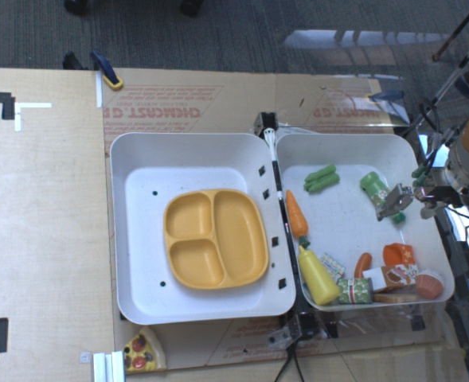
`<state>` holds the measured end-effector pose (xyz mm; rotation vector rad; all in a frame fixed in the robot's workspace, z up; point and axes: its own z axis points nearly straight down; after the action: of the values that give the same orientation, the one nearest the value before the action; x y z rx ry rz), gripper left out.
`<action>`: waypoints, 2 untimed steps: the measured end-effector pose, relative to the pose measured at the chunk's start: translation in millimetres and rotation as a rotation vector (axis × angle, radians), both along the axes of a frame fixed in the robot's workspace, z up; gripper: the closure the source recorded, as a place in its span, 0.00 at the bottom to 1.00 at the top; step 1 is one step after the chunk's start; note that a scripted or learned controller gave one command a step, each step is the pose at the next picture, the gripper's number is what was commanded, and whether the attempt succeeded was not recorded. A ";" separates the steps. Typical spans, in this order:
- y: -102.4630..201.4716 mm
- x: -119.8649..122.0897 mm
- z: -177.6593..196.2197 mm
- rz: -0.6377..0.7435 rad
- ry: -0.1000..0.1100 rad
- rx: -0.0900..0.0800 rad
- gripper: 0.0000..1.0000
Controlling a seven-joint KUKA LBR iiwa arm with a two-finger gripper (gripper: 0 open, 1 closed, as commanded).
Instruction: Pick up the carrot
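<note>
Bench seen from above, holding two shallow white bins side by side. In the left white bin [130, 213] sits a yellow plastic plate with three compartments [216, 238], nothing on it. The right white bin [353, 146] holds the toys. Against its left wall lies the small orange plastic carrot [296, 214], a smooth tapered cone, narrow tip toward the far side, running nearly parallel to the wall. Just below it and touching or nearly so is a yellow squeeze bottle [315, 275]. Further right lie a green pea pod [322, 179], a green bottle-shaped toy [373, 189] and a cluster of red and orange food toys [397, 273]. At the right rim hovers the grey two-finger gripper [396, 204], well apart from the carrot, holding nothing; how wide it stands cannot be told. Likely trouble: the wall crowds one finger, and the slick cone may roll or squirt free, or the bottle may be nudged.
</note>
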<state>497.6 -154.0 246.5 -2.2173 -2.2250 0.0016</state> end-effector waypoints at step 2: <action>41.9 55.0 246.4 0.130 -0.001 -0.006 1.00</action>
<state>552.6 -112.1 492.9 -2.0716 -2.3681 0.0064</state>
